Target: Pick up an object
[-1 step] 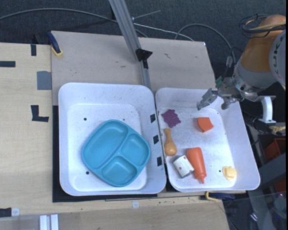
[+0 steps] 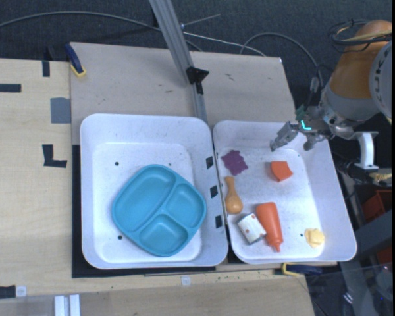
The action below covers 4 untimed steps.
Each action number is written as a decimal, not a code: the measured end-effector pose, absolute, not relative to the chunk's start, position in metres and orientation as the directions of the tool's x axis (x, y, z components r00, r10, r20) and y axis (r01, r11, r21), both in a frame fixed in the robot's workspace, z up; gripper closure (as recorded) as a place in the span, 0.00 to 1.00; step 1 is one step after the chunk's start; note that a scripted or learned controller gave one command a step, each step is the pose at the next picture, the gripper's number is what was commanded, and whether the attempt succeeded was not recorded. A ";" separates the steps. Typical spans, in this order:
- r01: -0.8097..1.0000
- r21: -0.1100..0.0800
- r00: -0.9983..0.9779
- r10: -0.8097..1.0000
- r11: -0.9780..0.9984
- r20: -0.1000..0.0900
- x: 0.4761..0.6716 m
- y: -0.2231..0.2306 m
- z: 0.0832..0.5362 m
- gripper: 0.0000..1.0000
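Seen from above at a slant: two shallow white bins side by side on a bench. Hanging over the far right corner of the right bin [image 2: 329, 196], a grey arm [image 2: 359, 78] with an orange band, its gripper [image 2: 296, 139] above the bin wall, fingers spread apart with nothing between them. Just below the gripper, on the bin floor, an orange block [image 2: 281, 170]. Left of it, a purple piece [image 2: 234, 161]; nearer the camera, a tan pear-shaped toy [image 2: 232, 197], an orange carrot-like toy [image 2: 270, 224] touching a small white cylinder [image 2: 251, 228], and a yellow lump [image 2: 314, 237] near the right wall. In the left bin [image 2: 95, 176], a blue divided plate [image 2: 159, 209].
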<state>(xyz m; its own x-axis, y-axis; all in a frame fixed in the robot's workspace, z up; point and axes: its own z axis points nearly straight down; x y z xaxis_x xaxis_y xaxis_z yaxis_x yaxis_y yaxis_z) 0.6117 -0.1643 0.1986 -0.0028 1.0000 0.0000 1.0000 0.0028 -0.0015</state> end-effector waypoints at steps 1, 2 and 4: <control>1.000 -0.008 -0.002 1.000 0.002 0.000 0.605 -0.163 0.135 0.00; 1.000 0.013 -0.001 1.000 0.001 -0.012 0.609 -0.167 0.094 0.00; 1.000 0.003 -0.002 1.000 0.002 0.000 0.612 -0.156 0.153 1.00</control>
